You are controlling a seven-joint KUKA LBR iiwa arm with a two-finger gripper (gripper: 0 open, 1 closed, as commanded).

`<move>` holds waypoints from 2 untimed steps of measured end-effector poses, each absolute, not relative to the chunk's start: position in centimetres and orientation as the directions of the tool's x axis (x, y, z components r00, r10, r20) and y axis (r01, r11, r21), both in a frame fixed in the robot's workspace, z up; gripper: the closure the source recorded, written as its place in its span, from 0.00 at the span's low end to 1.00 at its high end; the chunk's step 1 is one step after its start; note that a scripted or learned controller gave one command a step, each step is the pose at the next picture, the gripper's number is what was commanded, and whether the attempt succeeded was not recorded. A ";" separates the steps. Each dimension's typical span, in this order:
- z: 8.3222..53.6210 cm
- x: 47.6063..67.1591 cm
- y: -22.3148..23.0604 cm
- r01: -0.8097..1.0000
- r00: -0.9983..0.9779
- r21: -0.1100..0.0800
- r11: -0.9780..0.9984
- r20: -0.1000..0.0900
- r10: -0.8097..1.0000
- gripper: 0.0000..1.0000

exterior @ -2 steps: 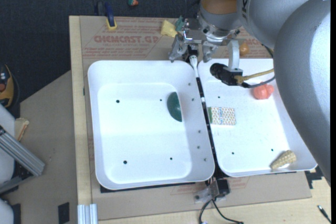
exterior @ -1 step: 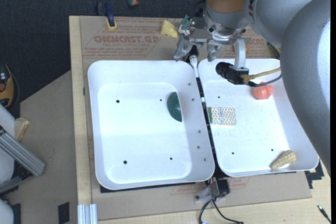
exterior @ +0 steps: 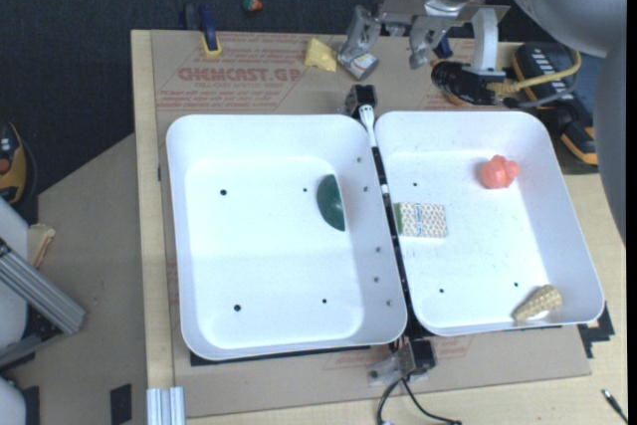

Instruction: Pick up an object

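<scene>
My gripper (exterior: 390, 50) hangs high above the back edge of the bench, behind the seam between the two bins, open with nothing between its fingers. The left bin (exterior: 204, 244) holds a dark green oval piece (exterior: 330, 202) near its right wall. In the right bin (exterior: 562, 214) lie a pink lumpy object (exterior: 497, 172) at the back right, a small patterned packet (exterior: 421, 219) near the left wall, and a tan ridged cone-like piece (exterior: 537, 303) in the front right corner.
A yellow scrap (exterior: 320, 56) lies on the cardboard behind the left bin. A blue and yellow clamp (exterior: 208, 29) stands at the back left. Cables and a yellow-black device (exterior: 537, 70) sit behind the right bin. A small coloured object (exterior: 253, 3) lies on the dark floor.
</scene>
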State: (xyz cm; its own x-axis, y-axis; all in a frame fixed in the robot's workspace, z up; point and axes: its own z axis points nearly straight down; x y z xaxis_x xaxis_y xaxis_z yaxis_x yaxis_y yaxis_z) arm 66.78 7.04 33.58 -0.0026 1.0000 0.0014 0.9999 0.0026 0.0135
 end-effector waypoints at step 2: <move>28.1 61.9 23.4 1.000 -0.013 -0.008 0.013 0.003 1.000 1.00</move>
State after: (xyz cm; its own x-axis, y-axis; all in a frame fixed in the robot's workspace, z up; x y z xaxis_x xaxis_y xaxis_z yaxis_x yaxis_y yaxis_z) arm 61.85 23.41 28.13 -0.0131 0.9999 0.0026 0.9999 0.0131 -0.0079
